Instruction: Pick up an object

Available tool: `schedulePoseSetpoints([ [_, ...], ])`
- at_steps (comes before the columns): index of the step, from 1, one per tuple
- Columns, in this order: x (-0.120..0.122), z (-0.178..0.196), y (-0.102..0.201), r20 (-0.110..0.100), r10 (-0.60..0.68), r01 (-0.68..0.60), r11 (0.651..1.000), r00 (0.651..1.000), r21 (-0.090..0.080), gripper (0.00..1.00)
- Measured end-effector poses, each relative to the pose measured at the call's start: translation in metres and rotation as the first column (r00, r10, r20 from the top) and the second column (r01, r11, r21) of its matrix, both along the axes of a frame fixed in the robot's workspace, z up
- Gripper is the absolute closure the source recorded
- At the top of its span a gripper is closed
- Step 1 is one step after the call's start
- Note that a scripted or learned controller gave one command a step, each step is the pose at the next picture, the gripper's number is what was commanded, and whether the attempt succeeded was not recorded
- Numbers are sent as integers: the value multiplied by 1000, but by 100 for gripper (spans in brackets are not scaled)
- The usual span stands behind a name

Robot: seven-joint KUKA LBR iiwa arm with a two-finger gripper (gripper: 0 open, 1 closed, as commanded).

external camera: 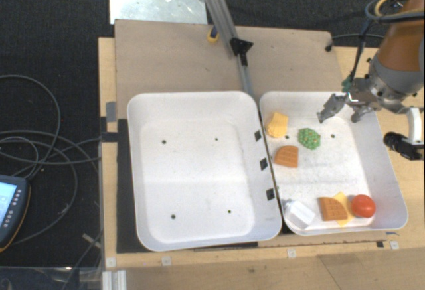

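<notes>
My gripper (344, 111) hangs over the far right part of the right bin (388, 169), fingers spread open with nothing between them. A green knobbly ball (309, 138) lies a little to its lower left. A yellow block (277, 125) sits near the bin's far left corner, with an orange wedge (287, 156) just below it. Along the near edge lie a white object (299, 214), an orange waffle-like piece on a yellow slice (333, 208) and a red tomato (362, 206).
The left bin (139, 149) lies beside the right one, joined by black clips (263, 163). A slanted grey pole (219, 3) crosses the far bench. Cables and a pendant (10, 206) lie on the floor at left.
</notes>
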State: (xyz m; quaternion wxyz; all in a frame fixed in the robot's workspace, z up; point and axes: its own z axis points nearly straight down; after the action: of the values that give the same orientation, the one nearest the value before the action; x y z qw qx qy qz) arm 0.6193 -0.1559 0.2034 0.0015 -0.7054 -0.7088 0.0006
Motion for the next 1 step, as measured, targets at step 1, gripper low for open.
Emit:
schedulePoseSetpoints([
  [1, 1, 3, 0, 4, 1, -1, 1000, 1000, -1, 0],
])
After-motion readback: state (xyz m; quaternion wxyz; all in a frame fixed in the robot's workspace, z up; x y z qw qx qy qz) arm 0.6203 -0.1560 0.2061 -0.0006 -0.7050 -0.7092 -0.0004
